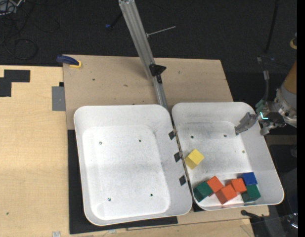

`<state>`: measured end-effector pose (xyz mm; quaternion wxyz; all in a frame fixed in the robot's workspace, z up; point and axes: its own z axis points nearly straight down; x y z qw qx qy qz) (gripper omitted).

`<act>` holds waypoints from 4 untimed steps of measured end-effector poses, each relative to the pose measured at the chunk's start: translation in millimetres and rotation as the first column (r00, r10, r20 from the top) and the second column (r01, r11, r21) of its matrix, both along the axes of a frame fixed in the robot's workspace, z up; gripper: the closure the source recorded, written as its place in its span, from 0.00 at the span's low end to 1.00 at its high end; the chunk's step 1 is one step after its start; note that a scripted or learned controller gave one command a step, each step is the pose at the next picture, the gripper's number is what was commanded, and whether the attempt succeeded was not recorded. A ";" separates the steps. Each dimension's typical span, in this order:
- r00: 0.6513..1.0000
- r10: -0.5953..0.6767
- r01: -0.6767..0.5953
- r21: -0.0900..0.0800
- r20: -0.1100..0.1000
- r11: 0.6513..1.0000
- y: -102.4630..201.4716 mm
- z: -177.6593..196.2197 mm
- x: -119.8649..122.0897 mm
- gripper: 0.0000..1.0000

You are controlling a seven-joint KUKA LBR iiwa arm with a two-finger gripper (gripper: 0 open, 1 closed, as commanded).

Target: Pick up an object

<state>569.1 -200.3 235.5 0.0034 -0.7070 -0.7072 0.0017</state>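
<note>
In the right bin (211,117) a yellow block (195,158) lies near the left wall. Along that bin's front edge sits a cluster: a green block (203,189), three orange blocks (215,183) (226,194) (238,185), a blue block (249,178) and another green block (251,194). My gripper (256,125) hangs over the bin's far right rim, well behind the cluster. It is open, with nothing between its fingers (244,124).
The left bin (93,117) stands beside the right one, with black clips (176,156) along the shared wall. A slanted aluminium rail (142,43) rises behind the bins. A yellow-and-blue item (69,60) lies at the board's far left corner.
</note>
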 end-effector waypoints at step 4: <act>1.000 -0.003 0.003 -0.002 0.006 1.000 8.3 -145.4 1.8 0.00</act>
